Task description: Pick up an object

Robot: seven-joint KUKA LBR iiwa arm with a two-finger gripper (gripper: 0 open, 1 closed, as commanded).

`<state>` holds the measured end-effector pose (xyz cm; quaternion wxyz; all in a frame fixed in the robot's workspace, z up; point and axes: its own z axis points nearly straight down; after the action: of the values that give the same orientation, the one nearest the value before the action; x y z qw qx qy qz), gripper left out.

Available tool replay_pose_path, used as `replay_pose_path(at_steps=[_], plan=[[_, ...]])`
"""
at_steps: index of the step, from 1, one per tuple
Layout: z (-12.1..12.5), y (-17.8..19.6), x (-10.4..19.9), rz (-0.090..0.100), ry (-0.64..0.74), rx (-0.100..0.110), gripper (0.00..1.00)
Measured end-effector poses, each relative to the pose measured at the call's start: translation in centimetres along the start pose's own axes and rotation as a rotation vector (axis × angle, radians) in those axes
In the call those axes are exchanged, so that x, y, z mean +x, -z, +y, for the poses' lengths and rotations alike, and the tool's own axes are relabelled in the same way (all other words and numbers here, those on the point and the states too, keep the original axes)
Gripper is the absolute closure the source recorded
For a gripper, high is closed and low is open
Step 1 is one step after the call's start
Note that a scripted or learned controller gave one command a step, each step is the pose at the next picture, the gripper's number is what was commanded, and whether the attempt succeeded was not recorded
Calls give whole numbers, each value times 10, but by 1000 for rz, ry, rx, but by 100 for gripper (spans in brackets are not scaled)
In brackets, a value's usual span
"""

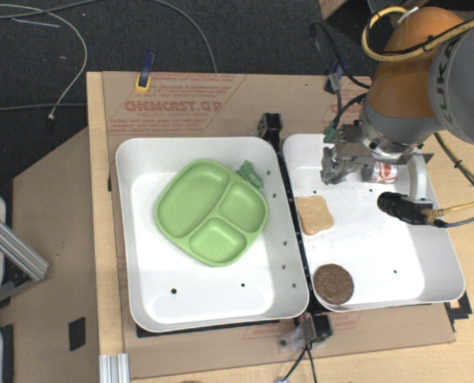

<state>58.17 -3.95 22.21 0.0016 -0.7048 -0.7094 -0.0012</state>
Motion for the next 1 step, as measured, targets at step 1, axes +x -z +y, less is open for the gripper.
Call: replay_pose_path(at_steps=[1], plan=[[0, 11, 58, -1, 1, -3, 100]])
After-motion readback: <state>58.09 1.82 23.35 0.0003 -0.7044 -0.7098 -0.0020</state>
